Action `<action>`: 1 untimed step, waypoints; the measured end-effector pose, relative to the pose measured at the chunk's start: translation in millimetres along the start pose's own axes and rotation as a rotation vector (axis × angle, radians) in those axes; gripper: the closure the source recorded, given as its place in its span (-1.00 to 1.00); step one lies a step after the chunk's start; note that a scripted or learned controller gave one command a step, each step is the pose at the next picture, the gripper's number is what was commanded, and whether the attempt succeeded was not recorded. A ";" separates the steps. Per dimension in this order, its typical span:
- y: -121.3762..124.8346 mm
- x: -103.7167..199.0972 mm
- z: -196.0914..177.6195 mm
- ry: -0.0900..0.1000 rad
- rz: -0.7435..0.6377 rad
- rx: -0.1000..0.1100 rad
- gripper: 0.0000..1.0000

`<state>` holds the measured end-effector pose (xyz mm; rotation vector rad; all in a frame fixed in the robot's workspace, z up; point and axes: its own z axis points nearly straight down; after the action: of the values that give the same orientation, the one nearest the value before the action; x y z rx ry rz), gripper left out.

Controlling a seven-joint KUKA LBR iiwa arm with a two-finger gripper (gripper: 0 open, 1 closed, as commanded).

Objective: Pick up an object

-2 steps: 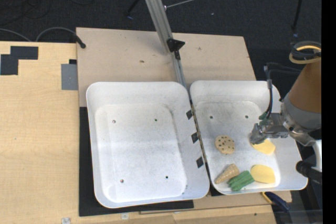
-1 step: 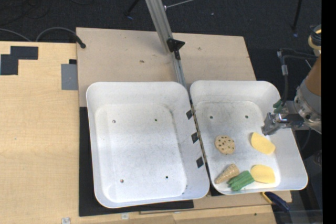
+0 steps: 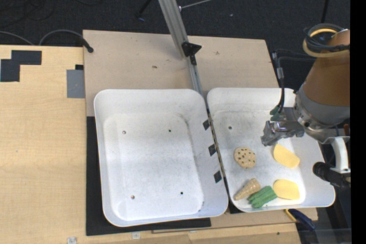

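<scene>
The right bin [image 3: 246, 106] holds a round chocolate-chip cookie [image 3: 245, 157], a tan cone [image 3: 247, 190], a green piece [image 3: 262, 197] and two yellow pieces, one [image 3: 285, 156] right of the cookie and one [image 3: 286, 189] near the bin's front. My gripper [image 3: 275, 133] hangs over the right half of this bin, just above and left of the upper yellow piece and to the right of the cookie. Nothing shows between its fingers. The arm's grey and orange wrist hides the bin's right rim.
The left bin [image 3: 151, 157] sits beside the right one, joined by black clips along the divider. A slanted metal rail [image 3: 171, 11] rises behind the bins. Wooden bench surface lies to the left and behind.
</scene>
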<state>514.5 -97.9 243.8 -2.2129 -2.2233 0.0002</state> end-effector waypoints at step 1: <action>25.7 51.4 10.3 -0.001 0.001 -0.001 1.00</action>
<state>539.9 -46.3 233.6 -2.2146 -2.2238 0.0008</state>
